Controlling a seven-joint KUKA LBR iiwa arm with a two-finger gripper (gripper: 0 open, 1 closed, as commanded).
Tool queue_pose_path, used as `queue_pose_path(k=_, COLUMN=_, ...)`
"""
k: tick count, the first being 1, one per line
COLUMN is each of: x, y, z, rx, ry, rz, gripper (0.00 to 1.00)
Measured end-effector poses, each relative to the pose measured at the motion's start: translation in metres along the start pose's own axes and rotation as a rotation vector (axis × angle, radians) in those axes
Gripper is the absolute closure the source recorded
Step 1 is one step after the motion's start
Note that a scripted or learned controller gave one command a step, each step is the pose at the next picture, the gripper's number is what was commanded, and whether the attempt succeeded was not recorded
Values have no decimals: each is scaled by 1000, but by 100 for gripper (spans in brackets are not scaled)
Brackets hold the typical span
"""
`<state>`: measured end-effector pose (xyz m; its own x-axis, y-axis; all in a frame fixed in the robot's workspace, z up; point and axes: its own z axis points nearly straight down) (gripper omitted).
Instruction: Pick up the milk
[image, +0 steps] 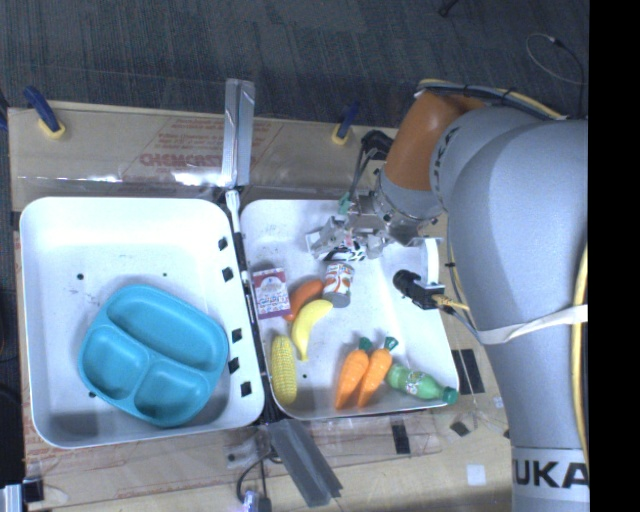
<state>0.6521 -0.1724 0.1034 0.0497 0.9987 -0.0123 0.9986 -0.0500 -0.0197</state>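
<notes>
the milk (270, 292), likely a light, stiff little carton best pinched across its flat sides, is seen by the right bin's (432, 352) left wall, while the claw's (338, 240) state can't be told.

Left bin (40, 300) has a blue divided plate (152, 353) sitting in it. Right bin (265, 215) is busier: banana (309, 323), corn cob (284, 368), two carrots (362, 371) touching each other, a green bottle (420, 383), and what looks like a red carton (269, 292).
</notes>
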Motion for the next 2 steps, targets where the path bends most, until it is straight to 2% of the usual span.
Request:
queue_pose_path(k=1, x=3, y=-18, z=-74, rx=-19, ry=11, rz=-84, gripper=0)
queue_pose_path(k=2, x=4, y=-11, z=-11, rx=-38, ry=5, rz=-128, gripper=0)
